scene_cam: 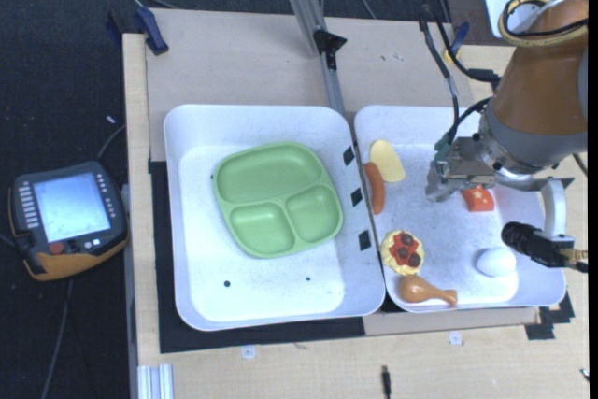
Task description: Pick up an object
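Note:
The right bin [420,128] holds several toy foods: a yellow chip-like piece [387,160], a red-orange hot dog [376,186], a small pizza slice [404,250], a chicken drumstick [425,292], a white egg [494,263] and a red-orange block [480,198]. My gripper [450,187] hangs low over the bin's middle, just left of the red-orange block and right of the hot dog. Nothing shows between its fingers.
The left bin [192,229] carries a green divided plate [277,198]. A metal pole [308,5] slants in from the top to the seam between the bins. A teach pendant [65,218] lies on the floor at far left. Cables loop behind the right bin.

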{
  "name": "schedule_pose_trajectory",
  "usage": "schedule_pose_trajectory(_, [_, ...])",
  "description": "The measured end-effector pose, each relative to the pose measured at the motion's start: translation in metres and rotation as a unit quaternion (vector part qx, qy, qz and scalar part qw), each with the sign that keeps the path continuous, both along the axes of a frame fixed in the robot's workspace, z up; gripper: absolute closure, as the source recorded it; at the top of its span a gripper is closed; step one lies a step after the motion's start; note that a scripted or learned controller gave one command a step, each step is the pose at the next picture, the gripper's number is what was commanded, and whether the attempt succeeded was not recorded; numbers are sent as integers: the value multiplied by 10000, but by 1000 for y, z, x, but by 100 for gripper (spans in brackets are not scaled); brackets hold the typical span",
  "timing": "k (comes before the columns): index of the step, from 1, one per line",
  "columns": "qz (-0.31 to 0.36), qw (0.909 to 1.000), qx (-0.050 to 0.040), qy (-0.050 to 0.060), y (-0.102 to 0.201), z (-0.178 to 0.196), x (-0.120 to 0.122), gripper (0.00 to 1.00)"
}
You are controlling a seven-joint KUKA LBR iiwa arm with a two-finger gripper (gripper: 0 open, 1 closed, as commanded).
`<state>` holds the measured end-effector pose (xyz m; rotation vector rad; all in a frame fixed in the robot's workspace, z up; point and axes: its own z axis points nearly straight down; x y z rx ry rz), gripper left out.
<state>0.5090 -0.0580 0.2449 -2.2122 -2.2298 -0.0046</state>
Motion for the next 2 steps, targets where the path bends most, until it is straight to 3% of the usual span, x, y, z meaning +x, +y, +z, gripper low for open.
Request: schedule_pose_trajectory(2, [-1, 10000, -4, 7, 111, -4, 13, 100])
